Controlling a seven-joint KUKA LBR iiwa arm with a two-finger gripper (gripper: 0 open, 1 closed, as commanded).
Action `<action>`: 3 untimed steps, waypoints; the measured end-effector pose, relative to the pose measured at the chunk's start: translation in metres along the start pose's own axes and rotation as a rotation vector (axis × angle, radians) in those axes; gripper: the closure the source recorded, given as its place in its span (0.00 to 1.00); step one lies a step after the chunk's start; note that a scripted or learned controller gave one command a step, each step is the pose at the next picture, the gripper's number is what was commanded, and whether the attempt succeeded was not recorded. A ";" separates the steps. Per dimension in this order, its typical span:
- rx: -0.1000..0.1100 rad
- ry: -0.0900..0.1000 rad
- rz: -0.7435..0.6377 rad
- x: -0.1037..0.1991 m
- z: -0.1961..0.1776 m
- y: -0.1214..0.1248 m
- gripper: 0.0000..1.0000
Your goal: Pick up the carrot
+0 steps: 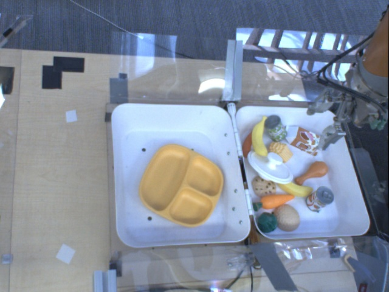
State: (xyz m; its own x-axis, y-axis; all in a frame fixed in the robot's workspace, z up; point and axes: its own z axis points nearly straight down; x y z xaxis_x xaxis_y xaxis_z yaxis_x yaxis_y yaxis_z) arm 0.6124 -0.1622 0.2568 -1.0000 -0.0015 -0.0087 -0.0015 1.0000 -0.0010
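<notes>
The carrot (276,201) lies in the lower right bin (355,208), and the gripper (336,126) hangs open at upper right.

Set high above the table (55,181), looking down at a slant. Far enough off to take in both white bins whole: the left bin (130,169) near the centre of the frame, the right bin (352,193) just beside it toward the right edge. Beyond the left bin, toward the top, a strip of dark grey floor (182,8). Left of the left bin, a broad stretch of bare wood. Below it, the table's near edge cut off.
</notes>
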 end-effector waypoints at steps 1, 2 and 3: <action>-0.001 0.009 0.199 0.080 0.132 -0.002 0.00; -0.003 0.002 0.253 0.099 0.110 0.072 0.00; 0.002 -0.026 0.375 0.117 0.161 0.075 0.00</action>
State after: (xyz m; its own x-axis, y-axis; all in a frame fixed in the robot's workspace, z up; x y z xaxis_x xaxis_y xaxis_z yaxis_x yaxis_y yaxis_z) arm 0.4963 -0.0872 0.0945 -0.9306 0.3645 -0.0341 0.3646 0.9312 0.0050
